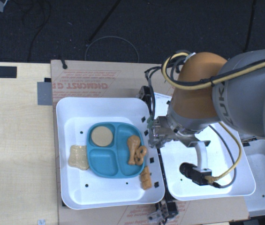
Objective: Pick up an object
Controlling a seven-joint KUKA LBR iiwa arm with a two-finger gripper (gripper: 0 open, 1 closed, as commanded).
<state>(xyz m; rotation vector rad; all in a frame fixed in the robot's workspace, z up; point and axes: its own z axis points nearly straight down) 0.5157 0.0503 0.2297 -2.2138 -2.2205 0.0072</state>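
KUKA arm [202, 93] hung over seam between left bin [71, 111] and right bin [245, 182], gripper [155, 136] at blue tray's [106, 165] right edge; finger spread could not be told. Likely targets lay close: pretzel [136, 150] in tray's right compartment, round cookie [101, 136] upper left, tan biscuit [78, 156] off tray's left side, small brown piece [146, 178] below tray's right corner. Good pick likely meant descending straight, clear of tray rim and bin wall; room beside tray's right looked tight
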